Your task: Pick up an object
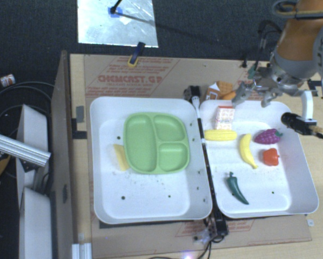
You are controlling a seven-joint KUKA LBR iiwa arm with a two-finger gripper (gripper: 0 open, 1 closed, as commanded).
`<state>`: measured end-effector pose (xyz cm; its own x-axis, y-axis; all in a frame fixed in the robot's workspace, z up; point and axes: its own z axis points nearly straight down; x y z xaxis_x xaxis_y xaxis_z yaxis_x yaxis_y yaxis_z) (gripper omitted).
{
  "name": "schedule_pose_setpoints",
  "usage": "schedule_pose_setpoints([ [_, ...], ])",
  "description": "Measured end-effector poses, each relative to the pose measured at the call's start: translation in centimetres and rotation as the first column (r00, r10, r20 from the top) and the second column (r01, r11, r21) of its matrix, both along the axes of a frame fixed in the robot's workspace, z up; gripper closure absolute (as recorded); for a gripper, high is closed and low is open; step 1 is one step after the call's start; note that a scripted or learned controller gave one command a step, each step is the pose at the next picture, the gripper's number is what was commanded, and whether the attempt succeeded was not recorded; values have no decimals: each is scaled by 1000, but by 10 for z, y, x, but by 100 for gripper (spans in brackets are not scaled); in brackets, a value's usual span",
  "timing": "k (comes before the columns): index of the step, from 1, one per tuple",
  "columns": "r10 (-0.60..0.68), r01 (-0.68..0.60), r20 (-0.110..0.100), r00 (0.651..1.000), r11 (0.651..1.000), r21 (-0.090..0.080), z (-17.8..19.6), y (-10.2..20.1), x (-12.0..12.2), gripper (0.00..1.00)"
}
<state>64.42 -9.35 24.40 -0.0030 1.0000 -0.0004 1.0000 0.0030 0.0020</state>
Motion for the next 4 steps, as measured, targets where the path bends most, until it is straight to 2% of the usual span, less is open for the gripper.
schedule_pose_setpoints([
  [1,1,-1,16,1000,1000,-3,-140,-38,-22,0],
  [2,-6,6,-3,1000,1000,-2,-160,-89,-59,0],
  [3,-1,1,4,1000,1000,-1,-148,-85,-56,100],
  [4,7,-7,6,1000,1000,2,-92,-23,-40,100],
])
